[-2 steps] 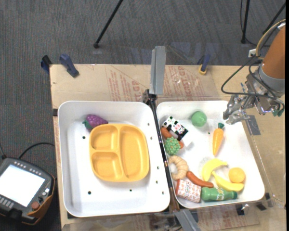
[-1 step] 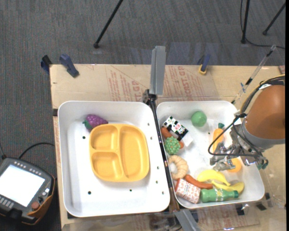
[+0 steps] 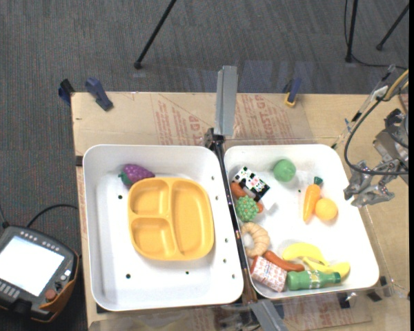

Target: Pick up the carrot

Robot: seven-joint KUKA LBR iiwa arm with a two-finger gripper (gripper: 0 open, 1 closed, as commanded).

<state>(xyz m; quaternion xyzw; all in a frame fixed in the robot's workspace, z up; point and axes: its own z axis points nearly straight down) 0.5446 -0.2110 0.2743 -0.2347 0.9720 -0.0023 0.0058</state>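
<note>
The carrot [image 3: 310,200] is orange with a small green top and lies upright-slanted in the right bin [image 3: 334,157], right beside an orange ball [image 3: 326,209]. My gripper [image 3: 368,190] hangs at the right bin's right rim, well to the right of the carrot and apart from it. Nothing shows between its fingers.
The right bin also holds a green ball [image 3: 284,169], a black-and-white box [image 3: 251,181], a green knobbly toy [image 3: 247,209], a croissant [image 3: 257,238], a sausage [image 3: 284,262], a banana [image 3: 310,255] and a green bottle [image 3: 313,279]. The left bin [image 3: 103,254] bears a yellow divided plate [image 3: 170,218] and purple grapes [image 3: 135,173].
</note>
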